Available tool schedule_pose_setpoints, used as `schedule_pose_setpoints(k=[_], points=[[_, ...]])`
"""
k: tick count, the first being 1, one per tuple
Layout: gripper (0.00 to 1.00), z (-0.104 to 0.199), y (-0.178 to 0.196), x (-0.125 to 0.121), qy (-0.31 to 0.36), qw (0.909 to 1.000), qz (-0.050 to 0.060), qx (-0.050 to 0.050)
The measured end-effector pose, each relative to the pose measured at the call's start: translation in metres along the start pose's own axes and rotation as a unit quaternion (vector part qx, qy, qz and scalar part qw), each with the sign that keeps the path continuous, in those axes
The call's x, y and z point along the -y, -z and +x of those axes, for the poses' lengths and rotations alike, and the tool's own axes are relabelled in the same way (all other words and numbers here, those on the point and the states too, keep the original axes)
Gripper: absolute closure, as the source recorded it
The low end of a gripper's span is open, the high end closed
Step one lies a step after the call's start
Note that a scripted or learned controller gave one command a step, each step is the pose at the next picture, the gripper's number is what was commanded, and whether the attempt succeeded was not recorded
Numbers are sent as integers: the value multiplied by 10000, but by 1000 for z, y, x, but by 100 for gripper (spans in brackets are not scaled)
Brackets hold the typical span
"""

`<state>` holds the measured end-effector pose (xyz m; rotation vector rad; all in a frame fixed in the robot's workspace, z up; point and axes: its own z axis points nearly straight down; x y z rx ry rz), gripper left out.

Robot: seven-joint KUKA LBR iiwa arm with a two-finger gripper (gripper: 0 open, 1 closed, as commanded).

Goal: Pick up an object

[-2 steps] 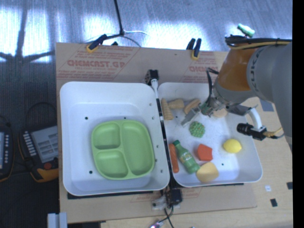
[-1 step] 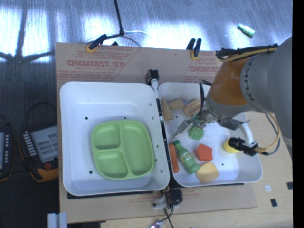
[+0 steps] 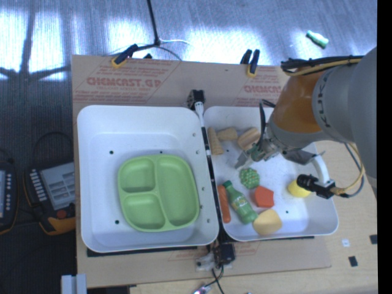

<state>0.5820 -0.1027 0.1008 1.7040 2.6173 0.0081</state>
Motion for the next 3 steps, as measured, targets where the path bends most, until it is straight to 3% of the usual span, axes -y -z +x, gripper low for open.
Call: schedule_pose_setpoints(k=[1, 2, 3], points=[[100, 79, 85, 57, -1133, 9935, 90, -59], [100, 97, 86, 63, 1787, 9839, 61, -78], [100, 135, 143, 21, 2566, 9665, 47, -74]])
